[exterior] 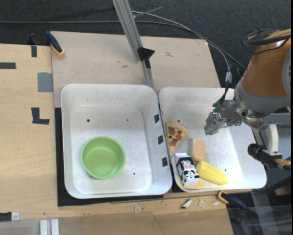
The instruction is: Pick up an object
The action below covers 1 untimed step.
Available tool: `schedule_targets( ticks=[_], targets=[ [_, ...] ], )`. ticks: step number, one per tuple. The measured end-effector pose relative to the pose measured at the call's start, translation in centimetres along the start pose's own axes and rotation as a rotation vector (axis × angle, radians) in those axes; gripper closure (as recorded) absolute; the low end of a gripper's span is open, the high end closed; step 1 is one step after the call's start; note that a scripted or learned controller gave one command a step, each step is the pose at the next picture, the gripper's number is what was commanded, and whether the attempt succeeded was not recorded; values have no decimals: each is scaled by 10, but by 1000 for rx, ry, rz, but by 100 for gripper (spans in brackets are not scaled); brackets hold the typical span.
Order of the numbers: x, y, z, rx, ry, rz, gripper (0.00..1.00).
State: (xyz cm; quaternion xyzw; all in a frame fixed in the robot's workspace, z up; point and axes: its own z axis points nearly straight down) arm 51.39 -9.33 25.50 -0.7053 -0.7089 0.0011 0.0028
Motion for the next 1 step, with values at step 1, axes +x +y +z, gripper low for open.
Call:
schedule_targets(
  ticks=[1],
  targets=[
    [56,1,-4,0,0,-2,100]
  ],
)
